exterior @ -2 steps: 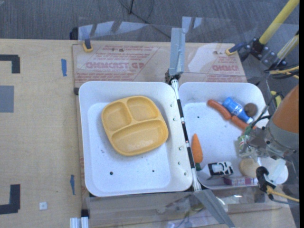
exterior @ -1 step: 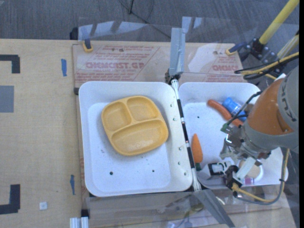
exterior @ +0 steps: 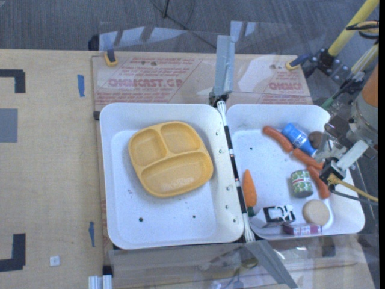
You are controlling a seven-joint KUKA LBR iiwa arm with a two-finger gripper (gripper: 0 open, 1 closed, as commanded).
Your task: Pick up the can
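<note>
The can (exterior: 301, 183) is small, with a green label and a grey top. It stands in the right bin (exterior: 264, 116), towards that bin's right side. My gripper (exterior: 332, 151) hangs over the bin's right edge, just up and to the right of the can and apart from it. Nothing can be seen held in it. A long orange-red sausage (exterior: 313, 163) lies between the can and the gripper.
The right bin also holds a blue container (exterior: 295, 135), a second sausage (exterior: 276, 138), a carrot (exterior: 249, 188), a beige round piece (exterior: 316, 212), a black-and-white object (exterior: 279, 213) and a purple bar (exterior: 301, 228). A yellow divided plate (exterior: 171, 159) lies in the left bin (exterior: 114, 221).
</note>
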